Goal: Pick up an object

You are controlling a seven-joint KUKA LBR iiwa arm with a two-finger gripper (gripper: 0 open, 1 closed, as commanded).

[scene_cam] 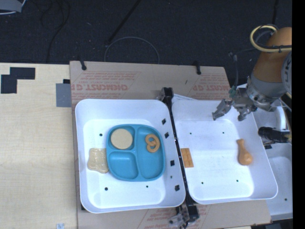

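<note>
The arm point(269, 66) enters from the right, and its hand point(231, 110) sits over the upper right corner of the right bin point(209, 187). The two fingers point(220, 111) are spread apart, with nothing between them; they appear to hover just above the bin floor, though the slanted view makes the height uncertain.

The right bin contains two objects. A tan drumstick-shaped piece point(244, 152) lies near the right wall, well apart from the hand. A small orange rectangular piece point(187, 158) lies beside the left wall, next to the divider between the bins.

The left bin point(95, 194) holds a blue sectioned tray point(143, 168). A round beige cracker-like disc point(121, 138) occupies the tray's upper left compartment. A pretzel point(152, 142) occupies the upper right compartment. A pale bread-like slice point(97, 160) lies on the bin floor, touching the tray's left edge.

Both bins rest on a cardboard sheet point(138, 82) on the surface point(33, 151).
</note>
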